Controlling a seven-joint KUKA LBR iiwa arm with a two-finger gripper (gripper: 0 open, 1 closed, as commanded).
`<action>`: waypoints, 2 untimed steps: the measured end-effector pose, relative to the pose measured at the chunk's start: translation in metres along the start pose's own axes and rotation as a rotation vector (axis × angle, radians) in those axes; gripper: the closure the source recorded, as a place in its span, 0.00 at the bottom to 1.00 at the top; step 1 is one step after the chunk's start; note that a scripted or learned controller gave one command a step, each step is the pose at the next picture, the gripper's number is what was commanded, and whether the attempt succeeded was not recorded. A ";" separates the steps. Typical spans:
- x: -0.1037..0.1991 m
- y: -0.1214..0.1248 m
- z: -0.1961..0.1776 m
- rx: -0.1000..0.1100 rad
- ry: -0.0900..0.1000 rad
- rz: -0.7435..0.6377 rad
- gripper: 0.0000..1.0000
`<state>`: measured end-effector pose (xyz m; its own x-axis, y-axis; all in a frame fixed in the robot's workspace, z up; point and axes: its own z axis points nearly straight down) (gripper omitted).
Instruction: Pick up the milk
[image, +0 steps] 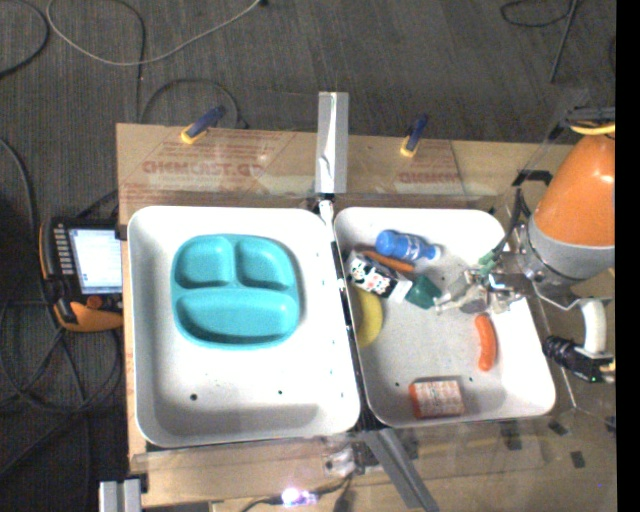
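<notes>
The gripper hangs low near the milk carton, likely lining up a grab (its grip I cannot tell).

A teal divided plate fills the left bin; the right bin holds a blue bottle, sausage and banana.

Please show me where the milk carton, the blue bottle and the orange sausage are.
milk carton (379, 279), camera view, on its black-and-white side.
blue bottle (405, 245), camera view, on the middle of its body.
orange sausage (486, 342), camera view, on its middle.
</notes>
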<state>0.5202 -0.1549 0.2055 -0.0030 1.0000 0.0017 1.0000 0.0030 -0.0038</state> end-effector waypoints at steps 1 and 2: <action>0.045 0.060 0.057 -0.001 -0.001 -0.283 0.00; 0.045 0.060 0.049 0.001 0.000 -0.282 1.00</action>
<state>0.5795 -0.1098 0.1563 -0.2809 0.9597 0.0032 0.9597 0.2810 -0.0036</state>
